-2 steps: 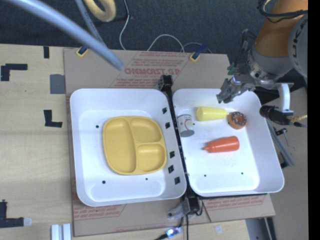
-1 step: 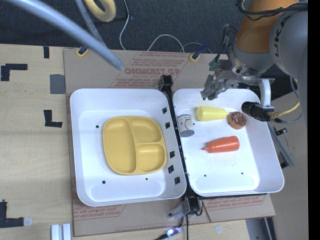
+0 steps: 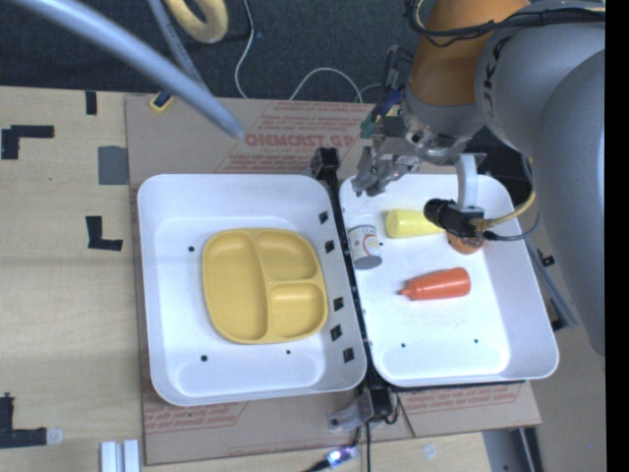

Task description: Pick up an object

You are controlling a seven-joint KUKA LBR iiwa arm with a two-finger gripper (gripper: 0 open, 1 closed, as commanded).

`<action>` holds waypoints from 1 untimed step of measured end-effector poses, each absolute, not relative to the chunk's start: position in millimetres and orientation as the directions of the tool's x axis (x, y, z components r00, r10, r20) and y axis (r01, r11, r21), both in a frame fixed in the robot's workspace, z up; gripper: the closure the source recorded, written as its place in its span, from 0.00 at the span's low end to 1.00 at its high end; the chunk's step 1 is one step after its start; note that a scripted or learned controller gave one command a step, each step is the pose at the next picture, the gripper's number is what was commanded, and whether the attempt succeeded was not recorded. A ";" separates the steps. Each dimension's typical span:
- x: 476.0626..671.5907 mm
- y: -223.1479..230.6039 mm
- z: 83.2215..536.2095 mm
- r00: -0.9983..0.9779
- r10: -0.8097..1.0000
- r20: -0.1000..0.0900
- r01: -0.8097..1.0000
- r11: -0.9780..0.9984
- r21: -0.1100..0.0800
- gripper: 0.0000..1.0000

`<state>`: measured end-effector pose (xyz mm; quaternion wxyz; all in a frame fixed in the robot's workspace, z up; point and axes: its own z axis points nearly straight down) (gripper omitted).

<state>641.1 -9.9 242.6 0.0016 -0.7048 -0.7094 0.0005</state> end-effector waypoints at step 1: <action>642.7 37.0 243.5 -0.005 1.000 0.001 1.000 0.005 -0.002 1.00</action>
